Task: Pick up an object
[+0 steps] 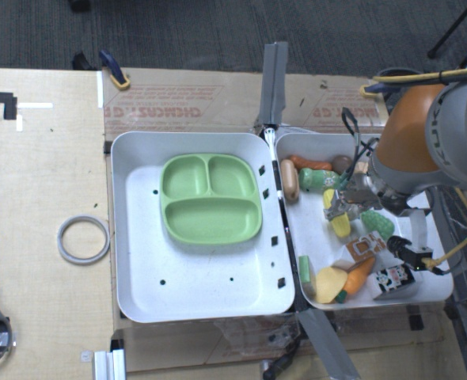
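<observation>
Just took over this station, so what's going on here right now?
The arm's hand is down in the right bin, among a heap of toy food, close over a yellow piece. Nothing shows as lifted yet. A hot dog and a carrot lie in the same bin. The left bin holds a green divided plate.

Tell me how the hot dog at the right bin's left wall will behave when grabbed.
The hot dog looks like a smooth, rounded toy, so it may slip between fingers. Its cylinder shape suggests it could roll if nudged sideways. Lying against the bin wall, it probably leaves little room on that side.
</observation>
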Action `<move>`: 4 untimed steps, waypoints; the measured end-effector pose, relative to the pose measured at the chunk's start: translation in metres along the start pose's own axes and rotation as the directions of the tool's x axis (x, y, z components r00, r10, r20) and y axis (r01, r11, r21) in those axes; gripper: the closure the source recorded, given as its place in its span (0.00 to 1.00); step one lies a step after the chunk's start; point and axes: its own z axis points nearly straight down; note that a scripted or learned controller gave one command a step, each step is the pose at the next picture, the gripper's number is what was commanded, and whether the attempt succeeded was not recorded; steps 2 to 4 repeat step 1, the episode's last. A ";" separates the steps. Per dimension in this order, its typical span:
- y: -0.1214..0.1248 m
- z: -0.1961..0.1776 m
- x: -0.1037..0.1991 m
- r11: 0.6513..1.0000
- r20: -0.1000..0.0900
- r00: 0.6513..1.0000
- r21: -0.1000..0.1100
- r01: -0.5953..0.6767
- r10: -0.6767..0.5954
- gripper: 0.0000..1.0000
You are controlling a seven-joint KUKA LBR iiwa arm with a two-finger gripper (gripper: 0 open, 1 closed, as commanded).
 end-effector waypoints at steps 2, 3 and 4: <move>0.001 -0.131 0.062 0.988 0.001 0.988 -0.010 -0.156 0.156 1.00; 0.001 -0.131 0.062 0.988 0.001 0.988 -0.010 -0.156 0.156 1.00; 0.001 -0.131 0.062 0.988 0.001 0.988 -0.010 -0.156 0.156 1.00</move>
